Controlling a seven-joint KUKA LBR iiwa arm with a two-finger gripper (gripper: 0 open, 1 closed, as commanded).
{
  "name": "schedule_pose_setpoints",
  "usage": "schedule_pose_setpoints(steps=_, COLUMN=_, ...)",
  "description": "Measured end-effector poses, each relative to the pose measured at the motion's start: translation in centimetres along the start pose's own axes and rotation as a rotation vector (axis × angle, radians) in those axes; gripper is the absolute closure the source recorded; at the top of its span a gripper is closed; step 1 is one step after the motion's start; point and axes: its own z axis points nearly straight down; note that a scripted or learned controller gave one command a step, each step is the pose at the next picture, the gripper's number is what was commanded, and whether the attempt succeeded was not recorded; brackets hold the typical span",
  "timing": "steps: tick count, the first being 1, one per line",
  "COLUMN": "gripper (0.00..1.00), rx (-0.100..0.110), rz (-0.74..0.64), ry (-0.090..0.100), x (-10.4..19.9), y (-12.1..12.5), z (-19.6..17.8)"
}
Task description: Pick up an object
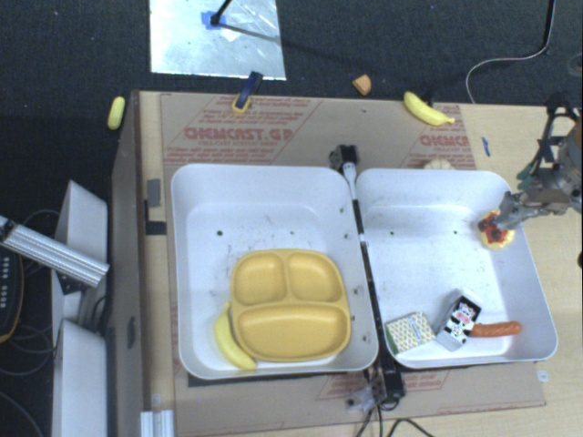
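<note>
A small orange-and-red toy object (496, 232) lies at the right rim of the right white bin (428, 271), touching the tip of the tool (506, 213), which reaches in from the right edge; whether the tool is grasping it or released I cannot tell. Near that bin's front wall lie a green-and-white patterned carton (409, 331), a small black-and-white box (461, 320) and an orange carrot-shaped stick (494, 330). The left white bin (264, 198) holds a yellow three-compartment plastic tray (290, 304) with a yellow banana (230, 340) at its left edge. Another yellow banana (426, 108) lies on the desk (301, 126) behind the bins.
</note>
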Motion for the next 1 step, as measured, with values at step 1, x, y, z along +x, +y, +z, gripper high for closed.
schedule_pose_setpoints(steps=1, gripper=0.0, rx=0.0, rz=0.0, ry=0.0, x=0.01, y=0.0, z=0.01)
